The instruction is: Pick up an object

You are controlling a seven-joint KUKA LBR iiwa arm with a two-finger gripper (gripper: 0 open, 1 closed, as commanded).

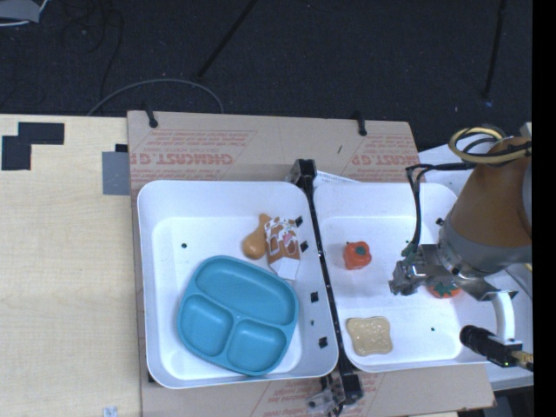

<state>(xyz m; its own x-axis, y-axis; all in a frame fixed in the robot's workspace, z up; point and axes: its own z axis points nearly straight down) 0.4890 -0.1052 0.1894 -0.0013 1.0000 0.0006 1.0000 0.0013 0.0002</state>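
Hand [408, 278] low in right bin [382, 200], near red toy [356, 254]

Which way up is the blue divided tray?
Right side up: the blue divided tray in the left bin shows its three compartments facing upward.

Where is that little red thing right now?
The red toy lies in the right bin, near the divider, above the toast slice and left of the gripper.
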